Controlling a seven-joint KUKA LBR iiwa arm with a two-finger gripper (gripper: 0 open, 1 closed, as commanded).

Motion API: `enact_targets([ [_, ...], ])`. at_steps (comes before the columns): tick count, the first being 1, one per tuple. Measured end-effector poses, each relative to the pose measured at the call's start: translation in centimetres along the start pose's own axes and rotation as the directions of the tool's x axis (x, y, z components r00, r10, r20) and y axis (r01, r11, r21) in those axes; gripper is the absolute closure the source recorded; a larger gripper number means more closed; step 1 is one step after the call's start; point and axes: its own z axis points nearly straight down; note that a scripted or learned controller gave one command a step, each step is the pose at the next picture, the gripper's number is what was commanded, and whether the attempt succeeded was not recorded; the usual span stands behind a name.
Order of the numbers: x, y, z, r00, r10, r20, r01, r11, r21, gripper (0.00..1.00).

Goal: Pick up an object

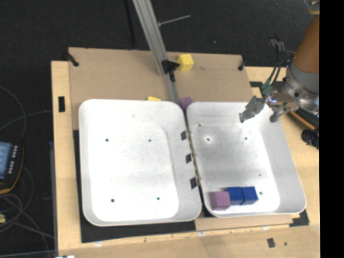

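1. Right now the gripper hangs over the upper right corner of the right bin, fingers spread apart, nothing between them.
2. Candidate objects sit at the opposite end of that bin: a purple block and a blue block, both against the bin's near wall, well apart from the gripper.
3. Purple and blue look to be touching or nearly so; the blue one may be two cubes side by side, can't tell.
4. Left bin adjoins the right bin and holds nothing to grasp.
5. Outside the right bin, beyond its far edge: a yellow block on the cardboard, a small purple piece at the bin's upper left corner, a yellow sliver just past the left bin's far rim. Likely out of reach, my guess.
6. Judgement: task is not started, no contact yet.
7. Risks from here:
   - Blocks hug the right bin's wall, so one finger may hit the rim or have no room to get behind the block.
   - Blocks are packed together, so a finger may land on top of the neighbour or wedge between them and shove both away.
   - A descent at the current spot closes on bare bin floor.
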Motion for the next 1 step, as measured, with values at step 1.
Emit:
enact_targets([
  [1,-1.03,-2.39,4.76,1.0,0.003,0.001,-0.003,1.0,0.006,0.0],
])
